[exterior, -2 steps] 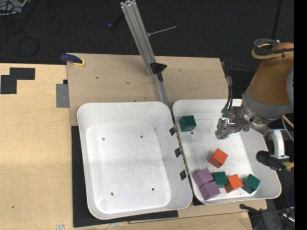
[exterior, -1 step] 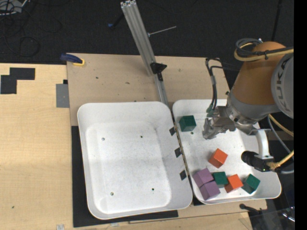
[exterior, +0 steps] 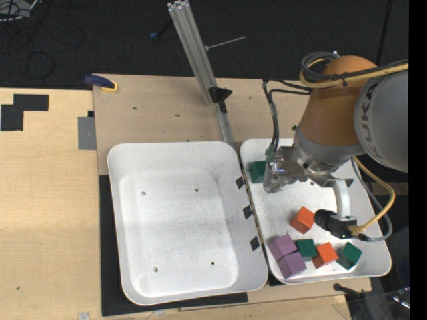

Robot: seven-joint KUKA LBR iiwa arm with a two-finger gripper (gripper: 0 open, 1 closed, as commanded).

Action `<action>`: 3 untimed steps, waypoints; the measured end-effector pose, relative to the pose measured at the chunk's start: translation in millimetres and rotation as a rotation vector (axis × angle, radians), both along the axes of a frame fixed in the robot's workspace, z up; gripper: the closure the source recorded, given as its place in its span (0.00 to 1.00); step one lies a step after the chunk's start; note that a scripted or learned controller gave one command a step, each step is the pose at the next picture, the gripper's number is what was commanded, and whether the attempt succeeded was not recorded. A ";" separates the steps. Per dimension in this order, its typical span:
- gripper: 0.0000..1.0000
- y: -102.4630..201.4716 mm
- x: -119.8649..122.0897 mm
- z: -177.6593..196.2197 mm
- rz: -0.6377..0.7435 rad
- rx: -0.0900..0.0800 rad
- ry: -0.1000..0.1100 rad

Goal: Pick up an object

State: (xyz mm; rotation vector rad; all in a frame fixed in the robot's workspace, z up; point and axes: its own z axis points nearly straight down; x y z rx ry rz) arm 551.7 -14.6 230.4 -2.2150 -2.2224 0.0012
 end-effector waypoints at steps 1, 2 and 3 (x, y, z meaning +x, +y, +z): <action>1.00 54.8 -11.0 -7.9 0.001 0.000 0.002; 1.00 104.0 -12.6 -15.6 0.000 0.000 0.003; 0.00 101.8 -12.3 -15.2 -0.003 -0.002 0.002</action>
